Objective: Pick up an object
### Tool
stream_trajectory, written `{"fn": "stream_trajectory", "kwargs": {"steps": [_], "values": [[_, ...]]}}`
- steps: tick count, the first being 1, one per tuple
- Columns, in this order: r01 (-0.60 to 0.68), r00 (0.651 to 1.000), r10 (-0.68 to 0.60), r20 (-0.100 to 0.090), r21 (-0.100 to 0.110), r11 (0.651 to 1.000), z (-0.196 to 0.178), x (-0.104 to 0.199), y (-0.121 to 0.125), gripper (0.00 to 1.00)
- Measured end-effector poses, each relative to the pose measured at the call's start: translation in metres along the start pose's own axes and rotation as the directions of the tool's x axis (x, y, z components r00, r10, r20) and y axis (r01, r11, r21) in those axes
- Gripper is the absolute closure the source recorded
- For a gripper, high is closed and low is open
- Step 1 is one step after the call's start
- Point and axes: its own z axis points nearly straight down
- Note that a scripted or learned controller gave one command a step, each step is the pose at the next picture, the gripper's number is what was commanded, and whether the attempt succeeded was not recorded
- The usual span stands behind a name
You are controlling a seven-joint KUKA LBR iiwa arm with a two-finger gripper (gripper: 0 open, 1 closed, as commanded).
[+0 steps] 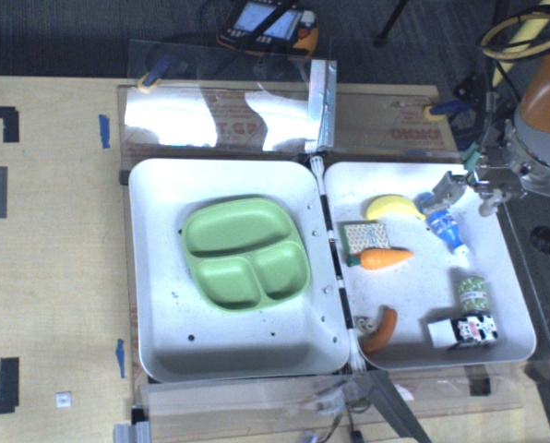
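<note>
Two white bins side by side on counter. Left bin point(155, 247) holds green tray point(245, 252). Right bin point(506, 257) holds banana point(392, 208), carrot point(384, 258) lying roughly left-right with tip pointing right, patterned box point(364, 237) touching carrot, blue bottle point(444, 221) angled toward lower right, sausage point(379, 329), green cup point(473, 294), cow-print carton point(466, 330). End effector point(469, 187) hovers over right bin's upper right, just beside bottle; fingers spread, nothing between them.

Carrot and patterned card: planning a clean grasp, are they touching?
Touching. In the camera view the carrot lies against the patterned card, with no gap.
</note>
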Motion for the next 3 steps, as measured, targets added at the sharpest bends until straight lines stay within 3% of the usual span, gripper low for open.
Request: {"fn": "stream_trajectory", "kwargs": {"steps": [1,2,3], "values": [[-0.152,0.988,0.152,-0.001,0.0,0.988,0.079,-0.036,0.042,0.0],[-0.167,0.986,0.167,0.001,-0.003,0.986,0.132,-0.061,0.074,0.0],[-0.261,0.965,0.261,0.0,-0.004,0.965,0.151,-0.042,0.109,0.0]]}}
